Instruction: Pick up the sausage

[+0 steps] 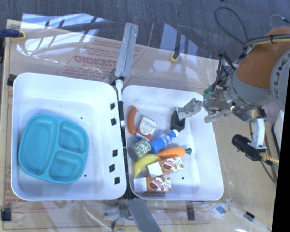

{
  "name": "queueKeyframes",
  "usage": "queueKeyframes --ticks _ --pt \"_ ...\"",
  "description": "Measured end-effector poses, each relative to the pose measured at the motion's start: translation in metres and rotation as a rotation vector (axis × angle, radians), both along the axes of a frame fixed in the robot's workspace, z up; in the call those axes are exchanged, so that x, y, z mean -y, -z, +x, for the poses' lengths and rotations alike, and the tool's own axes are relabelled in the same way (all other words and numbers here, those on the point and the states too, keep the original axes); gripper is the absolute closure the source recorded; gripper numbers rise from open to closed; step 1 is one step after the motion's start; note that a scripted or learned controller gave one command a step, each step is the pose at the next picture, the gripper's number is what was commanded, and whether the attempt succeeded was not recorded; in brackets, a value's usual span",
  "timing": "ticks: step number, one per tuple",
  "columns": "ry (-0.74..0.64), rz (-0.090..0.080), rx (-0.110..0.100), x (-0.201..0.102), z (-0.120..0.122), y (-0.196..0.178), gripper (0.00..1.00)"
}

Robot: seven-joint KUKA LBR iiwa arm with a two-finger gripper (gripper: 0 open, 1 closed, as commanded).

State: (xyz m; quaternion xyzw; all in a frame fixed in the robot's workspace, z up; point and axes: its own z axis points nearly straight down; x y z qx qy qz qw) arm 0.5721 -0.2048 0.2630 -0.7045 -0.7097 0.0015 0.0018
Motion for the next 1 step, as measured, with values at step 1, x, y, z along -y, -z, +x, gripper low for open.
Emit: queueKeyframes --ticks 1 --pt "0.0 -0.001 0.002 0.0028 0.0557 0.0627 0.0"
